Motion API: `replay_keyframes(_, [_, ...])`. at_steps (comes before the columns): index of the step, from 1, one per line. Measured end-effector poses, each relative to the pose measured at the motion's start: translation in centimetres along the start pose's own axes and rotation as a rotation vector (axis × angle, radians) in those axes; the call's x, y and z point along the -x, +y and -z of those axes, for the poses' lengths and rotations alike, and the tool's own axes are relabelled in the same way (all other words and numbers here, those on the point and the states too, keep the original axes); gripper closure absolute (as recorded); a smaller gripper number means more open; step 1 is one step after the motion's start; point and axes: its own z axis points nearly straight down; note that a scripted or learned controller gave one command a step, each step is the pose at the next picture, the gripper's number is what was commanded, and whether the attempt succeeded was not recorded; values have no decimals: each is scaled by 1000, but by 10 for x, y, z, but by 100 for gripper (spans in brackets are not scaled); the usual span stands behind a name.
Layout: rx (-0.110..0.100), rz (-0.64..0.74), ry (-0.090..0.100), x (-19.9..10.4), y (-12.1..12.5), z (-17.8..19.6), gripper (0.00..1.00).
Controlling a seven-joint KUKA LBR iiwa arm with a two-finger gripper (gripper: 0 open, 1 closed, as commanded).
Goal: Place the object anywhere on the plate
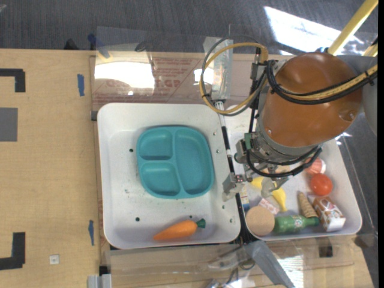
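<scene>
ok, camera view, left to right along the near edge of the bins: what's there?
carrot → round tan disc → green bottle → small carton. Further back, the teal plate sits in the left bin.

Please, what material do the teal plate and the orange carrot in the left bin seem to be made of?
The teal plate looks like moulded plastic: one even colour, smooth, rounded dividers between three compartments. The carrot seems a plastic toy, perhaps rubber: uniform orange, slightly glossy, with a neat green top.
</scene>
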Motion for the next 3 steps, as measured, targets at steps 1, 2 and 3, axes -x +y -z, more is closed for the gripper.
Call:
replay_keyframes(1, [-4,3,-5,4,-2,10,100])
replay_keyframes(2, [5,165,-2,-107,-33,-50,100])
replay_keyframes(3, [-9,53,-1,-139,-10,-138,100])
